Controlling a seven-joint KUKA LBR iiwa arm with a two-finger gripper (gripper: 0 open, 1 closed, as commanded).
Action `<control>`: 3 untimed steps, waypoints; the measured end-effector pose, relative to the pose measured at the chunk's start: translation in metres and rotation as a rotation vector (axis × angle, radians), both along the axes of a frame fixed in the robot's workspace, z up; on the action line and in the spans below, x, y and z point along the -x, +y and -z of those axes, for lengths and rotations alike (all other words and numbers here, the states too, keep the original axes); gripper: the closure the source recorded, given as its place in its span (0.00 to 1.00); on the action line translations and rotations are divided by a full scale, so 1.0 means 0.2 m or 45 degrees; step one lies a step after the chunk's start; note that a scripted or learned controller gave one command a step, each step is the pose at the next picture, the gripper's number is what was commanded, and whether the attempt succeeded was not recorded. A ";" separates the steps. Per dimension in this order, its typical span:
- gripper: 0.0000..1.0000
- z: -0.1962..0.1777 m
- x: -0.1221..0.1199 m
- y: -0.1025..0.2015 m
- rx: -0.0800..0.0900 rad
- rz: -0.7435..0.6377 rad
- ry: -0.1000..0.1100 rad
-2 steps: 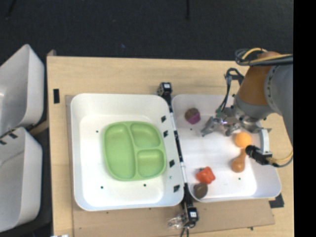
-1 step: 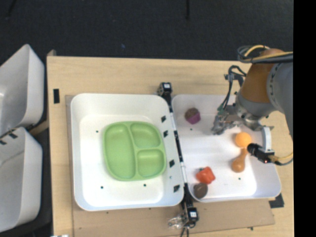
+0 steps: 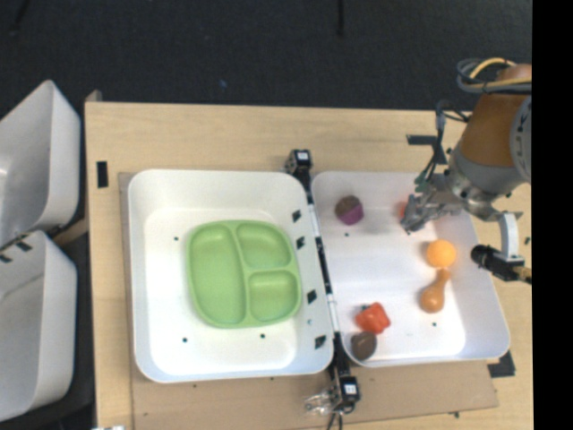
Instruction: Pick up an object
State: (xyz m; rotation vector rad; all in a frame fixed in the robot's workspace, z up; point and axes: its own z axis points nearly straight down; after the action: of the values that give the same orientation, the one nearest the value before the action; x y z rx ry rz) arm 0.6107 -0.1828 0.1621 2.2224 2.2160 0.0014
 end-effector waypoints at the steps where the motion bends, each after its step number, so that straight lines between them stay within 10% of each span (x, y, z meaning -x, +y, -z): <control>1: 1.00 -0.30 -0.03 -0.03 0.001 -0.006 -0.003; 2: 1.00 -0.35 -0.04 -0.04 0.000 -0.008 0.000; 3: 1.00 -0.38 -0.07 0.27 -0.002 -0.012 0.003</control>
State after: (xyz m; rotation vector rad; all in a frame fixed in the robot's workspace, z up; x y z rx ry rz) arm 0.6245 -0.1293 0.2388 2.2143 2.2285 0.0009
